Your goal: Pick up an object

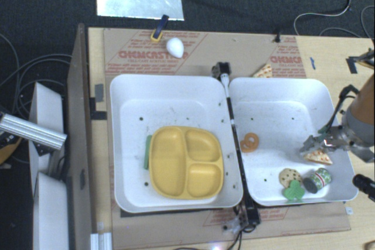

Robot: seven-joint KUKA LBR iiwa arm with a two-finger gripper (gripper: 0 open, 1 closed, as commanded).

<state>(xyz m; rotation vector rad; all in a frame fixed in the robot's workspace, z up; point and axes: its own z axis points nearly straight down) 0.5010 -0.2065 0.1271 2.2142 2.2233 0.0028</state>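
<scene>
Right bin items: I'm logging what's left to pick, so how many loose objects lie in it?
5: a pretzel near the divider, a pizza slice by the gripper, and a cookie, green leaf and small can along the front wall. The arm may hide more.

Divided plate sits in the left bin. Over in the right bin, the pretzel lies near its left wall, with the cookie and can lower right.

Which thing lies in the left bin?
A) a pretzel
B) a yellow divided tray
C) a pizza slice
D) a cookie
B: the yellow divided tray sits in the left bin, while the pretzel, cookie and pizza slice all lie in the right bin.
</scene>
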